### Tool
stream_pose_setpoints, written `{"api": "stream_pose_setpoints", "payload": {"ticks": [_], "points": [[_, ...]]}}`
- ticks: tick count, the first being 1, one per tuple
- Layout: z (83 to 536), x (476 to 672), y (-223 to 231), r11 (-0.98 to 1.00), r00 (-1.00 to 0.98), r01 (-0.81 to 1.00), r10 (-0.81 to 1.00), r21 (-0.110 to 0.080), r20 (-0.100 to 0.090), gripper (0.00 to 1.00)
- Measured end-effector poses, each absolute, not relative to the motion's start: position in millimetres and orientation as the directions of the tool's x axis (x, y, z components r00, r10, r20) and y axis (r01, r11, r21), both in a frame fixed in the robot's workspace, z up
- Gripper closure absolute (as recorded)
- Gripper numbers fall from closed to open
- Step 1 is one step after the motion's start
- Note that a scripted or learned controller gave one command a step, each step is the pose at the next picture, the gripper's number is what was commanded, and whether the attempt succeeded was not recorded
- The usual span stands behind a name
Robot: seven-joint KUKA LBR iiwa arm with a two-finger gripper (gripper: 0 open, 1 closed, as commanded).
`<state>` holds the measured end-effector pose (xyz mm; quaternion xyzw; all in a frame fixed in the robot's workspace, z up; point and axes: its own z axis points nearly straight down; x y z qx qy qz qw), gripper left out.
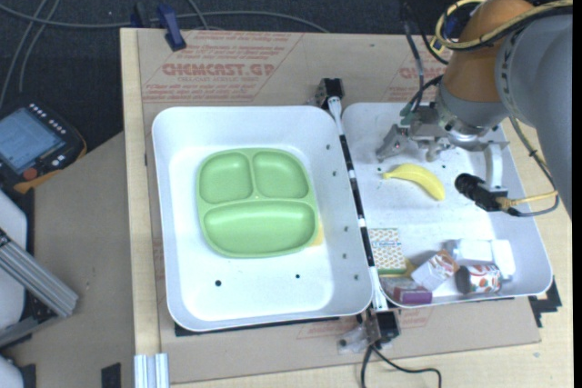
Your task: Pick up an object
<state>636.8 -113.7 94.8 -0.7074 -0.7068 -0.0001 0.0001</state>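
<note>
Banana point(416, 179) is seen lying flat in the right bin point(536, 243), toward its far half, just near of the gripper point(411, 144). Its long axis runs left-far to right-near, the right end pointing toward the near right corner. Gripper is held low just beyond the banana; nothing is seen between its fingers, and how far they are parted cannot be told. Judged risk: a descent made off the fruit's centre could nudge the curved body aside, or the fingers could close along the axis and slip. Packets and small items point(452, 272) are clustered at the bin's near edge. A green divided tray point(257, 203) is set in the left bin point(182, 282).
</note>
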Motion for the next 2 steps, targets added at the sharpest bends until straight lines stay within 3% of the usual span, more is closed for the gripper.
{"api": "stream_pose_setpoints", "payload": {"ticks": [1, 2], "points": [[84, 589.1, -97, -0.001, 0.001, 1.0, 1.0, -0.002, 0.001, 0.0], [94, 589.7, -96, -0.002, 0.002, 1.0, 1.0, 0.0, 0.001, 1.0]]}}
